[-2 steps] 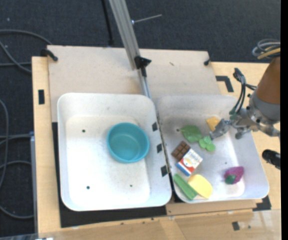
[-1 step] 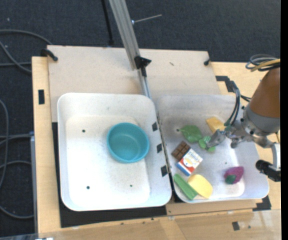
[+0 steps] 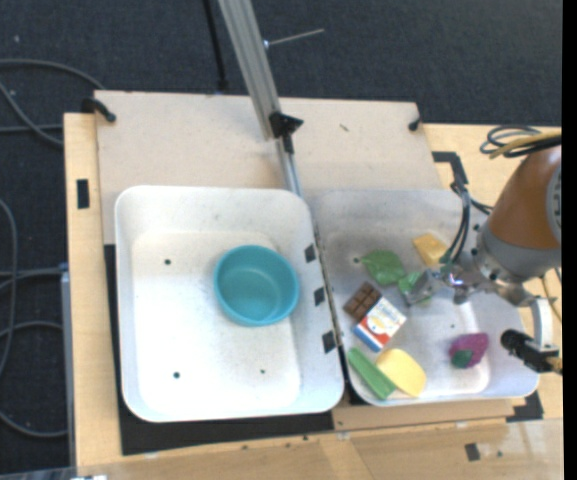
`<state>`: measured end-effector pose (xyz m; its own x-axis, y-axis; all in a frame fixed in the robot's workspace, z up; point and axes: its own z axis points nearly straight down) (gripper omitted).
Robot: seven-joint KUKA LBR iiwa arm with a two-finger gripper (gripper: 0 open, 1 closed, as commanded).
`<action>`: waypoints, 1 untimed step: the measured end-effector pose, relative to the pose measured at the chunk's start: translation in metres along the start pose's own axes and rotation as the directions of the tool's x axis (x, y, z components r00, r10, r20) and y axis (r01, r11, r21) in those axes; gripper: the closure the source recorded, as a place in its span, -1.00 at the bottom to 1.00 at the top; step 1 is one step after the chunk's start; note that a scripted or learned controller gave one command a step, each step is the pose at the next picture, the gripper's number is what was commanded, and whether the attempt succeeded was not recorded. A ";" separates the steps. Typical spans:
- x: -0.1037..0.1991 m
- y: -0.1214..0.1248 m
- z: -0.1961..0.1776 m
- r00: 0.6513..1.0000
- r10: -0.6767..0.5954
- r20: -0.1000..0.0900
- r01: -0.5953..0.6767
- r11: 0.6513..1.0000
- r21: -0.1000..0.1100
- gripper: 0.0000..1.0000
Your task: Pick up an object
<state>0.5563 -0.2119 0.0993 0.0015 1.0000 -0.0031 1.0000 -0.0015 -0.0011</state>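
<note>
I see the left bin (image 3: 148,368) with a teal bowl (image 3: 257,284) near centre. Right bin (image 3: 343,218): gripper (image 3: 420,286) mid-bin by green object (image 3: 382,265); can't tell finger state. Purple object (image 3: 469,349) near front-right corner.

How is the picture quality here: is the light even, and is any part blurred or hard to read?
Camera view: the light is soft and even, with faint shadows under the teal bowl; the left bin looks slightly overexposed; the whole frame is a bit soft, and the gripper among the small objects is too blurred to read.
</note>
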 end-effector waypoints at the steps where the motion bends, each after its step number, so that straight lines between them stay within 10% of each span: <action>1: 0.000 0.002 -0.013 1.000 0.004 0.000 -0.004 1.000 -0.006 1.00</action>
<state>0.5578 -0.2124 0.1121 0.0051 1.0000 -0.0029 1.0000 -0.0050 0.0053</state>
